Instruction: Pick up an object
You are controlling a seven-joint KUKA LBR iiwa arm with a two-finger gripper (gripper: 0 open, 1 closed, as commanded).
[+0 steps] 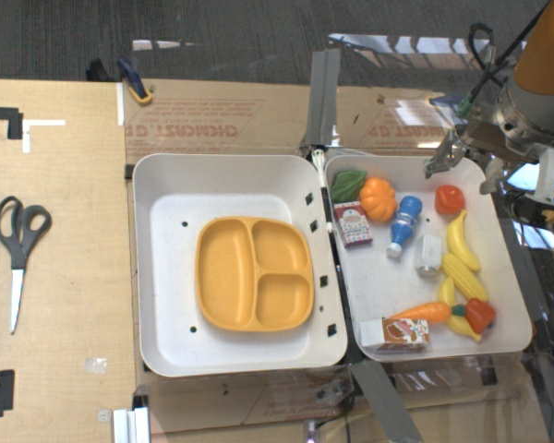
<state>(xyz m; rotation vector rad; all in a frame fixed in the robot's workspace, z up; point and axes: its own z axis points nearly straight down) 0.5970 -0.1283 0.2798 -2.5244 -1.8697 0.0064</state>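
Jaws open, nothing between them; gripper (463, 166) hovers over right bin's (512, 289) far right corner, just beyond tomato (450, 198). Yellow tray (255, 274) sits in left bin (157, 275).

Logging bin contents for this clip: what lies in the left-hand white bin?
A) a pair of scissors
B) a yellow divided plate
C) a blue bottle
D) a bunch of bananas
B: the yellow divided plate with three compartments sits in the left bin, while the bananas and blue bottle lie in the right bin, and the scissors rest on the bench outside.
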